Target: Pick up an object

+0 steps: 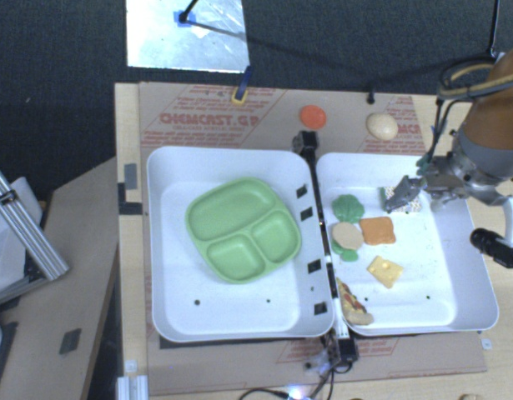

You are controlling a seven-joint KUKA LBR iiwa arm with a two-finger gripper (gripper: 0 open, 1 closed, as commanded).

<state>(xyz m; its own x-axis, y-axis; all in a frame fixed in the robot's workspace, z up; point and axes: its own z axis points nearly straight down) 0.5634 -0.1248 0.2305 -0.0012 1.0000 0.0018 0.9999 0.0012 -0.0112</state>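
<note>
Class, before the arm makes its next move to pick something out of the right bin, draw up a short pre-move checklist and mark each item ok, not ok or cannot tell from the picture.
1. Objects available in the right bin: green piece, orange square, yellow wedge and others. Ok.
2. Pincer is over the right bin, near its far edge. Ok.
3. Pincer directly above a target: it sits up and right of the orange square, not over it. Not ok.
4. Pincer carrying nothing already: cannot tell.
5. Targets spaced for a clean grasp: yellow wedge lies alone, ok; the green piece and orange square crowd a tan round piece, not ok.
6. Green tray lies in the left bin, out of the way. Ok.
</note>
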